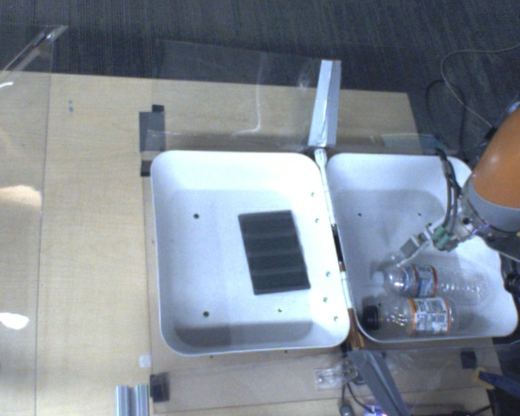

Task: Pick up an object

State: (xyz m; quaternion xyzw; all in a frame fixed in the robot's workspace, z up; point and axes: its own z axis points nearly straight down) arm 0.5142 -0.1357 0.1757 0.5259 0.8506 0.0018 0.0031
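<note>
A black ribbed rectangular pad (275, 250) lies flat in the middle of the left bin (182, 232). Two clear plastic bottles lie on their sides in the near part of the right bin (373, 189): one with a white cap (429, 281), and one closer to the front rim with a black cap (413, 316). My gripper (416, 243) reaches in from the right, low over the right bin, just above and beside the white-capped bottle's neck. Nothing visibly hangs from it.
The arm's orange band (510, 167) and grey wrist cover the right bin's right side. A clear plastic sheet and a metal strip (323, 102) stand behind the bins. Cables (468, 68) run at the far right.
</note>
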